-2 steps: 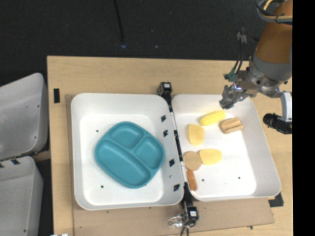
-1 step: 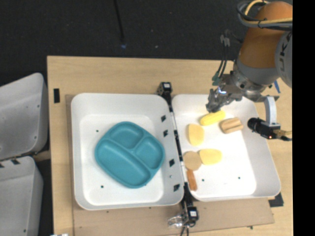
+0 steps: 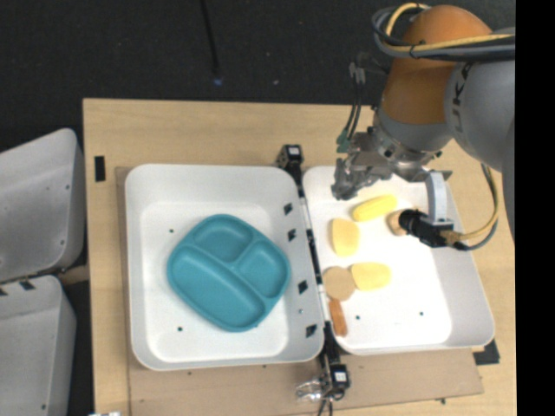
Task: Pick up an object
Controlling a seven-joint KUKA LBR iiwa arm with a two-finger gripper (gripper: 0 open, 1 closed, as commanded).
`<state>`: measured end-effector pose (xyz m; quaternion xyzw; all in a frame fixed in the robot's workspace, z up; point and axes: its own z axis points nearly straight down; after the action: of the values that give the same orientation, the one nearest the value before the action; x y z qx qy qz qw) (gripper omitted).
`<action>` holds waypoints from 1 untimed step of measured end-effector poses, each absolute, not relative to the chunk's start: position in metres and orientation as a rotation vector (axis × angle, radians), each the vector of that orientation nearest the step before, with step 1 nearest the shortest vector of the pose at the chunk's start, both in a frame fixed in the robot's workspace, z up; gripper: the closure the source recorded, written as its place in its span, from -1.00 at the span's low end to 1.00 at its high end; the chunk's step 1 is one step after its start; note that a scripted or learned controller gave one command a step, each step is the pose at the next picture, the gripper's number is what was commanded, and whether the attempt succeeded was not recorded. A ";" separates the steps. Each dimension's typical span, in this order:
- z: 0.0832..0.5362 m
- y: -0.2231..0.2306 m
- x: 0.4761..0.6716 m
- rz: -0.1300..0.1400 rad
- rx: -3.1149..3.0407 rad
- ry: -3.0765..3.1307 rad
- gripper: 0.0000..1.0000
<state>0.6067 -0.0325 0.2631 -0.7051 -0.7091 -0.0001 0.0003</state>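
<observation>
gripper [image 3: 351, 183]: we see it at right bin's [image 3: 451, 315] far-left corner, finger state we cannot tell | yellow pieces [image 3: 374, 207] just beside | teal tray [image 3: 227, 271] in left bin [image 3: 143, 319]

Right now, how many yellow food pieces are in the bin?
3, all in the right bin: one beside the gripper, one below it, one lower down. The arm may hide more.

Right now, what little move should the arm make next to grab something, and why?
Probably a short drop toward the yellow piece. The gripper hangs in the right bin, just up-left of that piece, nearer to it than to the other yellow bits.
</observation>
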 end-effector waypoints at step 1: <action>0.261 0.012 0.598 0.000 -2.215 -2.227 1.00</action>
<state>0.5977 0.0121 0.2609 -0.7051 -0.7091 -0.0001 0.0003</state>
